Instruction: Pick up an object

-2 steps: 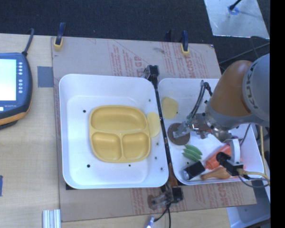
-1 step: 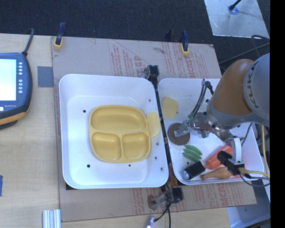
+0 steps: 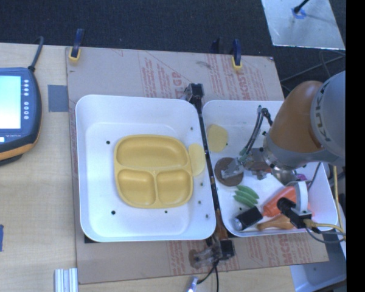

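My gripper is low in the right bin, at the end of the grey arm with its orange band. Just to its left, close against it, lies a brown round object. Whether the two touch I cannot tell. A green pea pod lies below the gripper. An orange piece, a black block and a wooden handle sit along the bin's near side. A pale yellow disc rests at the bin's far left.
The left bin holds a yellow divided plate, with a pale yellow piece at the plate's right edge. A black divider bar runs between the bins. A control pendant lies on the bench at far left.
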Controlling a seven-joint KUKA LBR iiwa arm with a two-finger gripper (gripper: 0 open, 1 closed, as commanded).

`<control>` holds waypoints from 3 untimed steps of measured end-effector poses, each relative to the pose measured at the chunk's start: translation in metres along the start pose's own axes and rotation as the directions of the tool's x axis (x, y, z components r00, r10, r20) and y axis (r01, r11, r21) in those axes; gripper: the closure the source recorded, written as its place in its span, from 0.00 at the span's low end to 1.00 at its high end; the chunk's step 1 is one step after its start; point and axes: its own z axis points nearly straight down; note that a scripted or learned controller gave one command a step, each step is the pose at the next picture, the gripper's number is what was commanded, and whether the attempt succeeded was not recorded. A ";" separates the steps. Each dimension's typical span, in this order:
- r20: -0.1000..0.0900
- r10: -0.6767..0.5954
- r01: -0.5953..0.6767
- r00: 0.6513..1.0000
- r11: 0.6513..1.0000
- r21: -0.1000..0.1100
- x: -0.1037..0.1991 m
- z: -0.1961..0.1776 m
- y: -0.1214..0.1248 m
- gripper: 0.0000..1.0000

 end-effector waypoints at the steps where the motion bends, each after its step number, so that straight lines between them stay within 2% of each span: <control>1: -0.001 -0.001 0.001 1.000 1.000 0.002 0.001 0.000 0.008 0.00; 2: -0.001 -0.001 0.001 1.000 1.000 0.002 0.001 0.000 0.013 0.00; 3: 0.000 -0.002 0.002 1.000 1.000 0.001 0.002 0.000 -0.006 0.00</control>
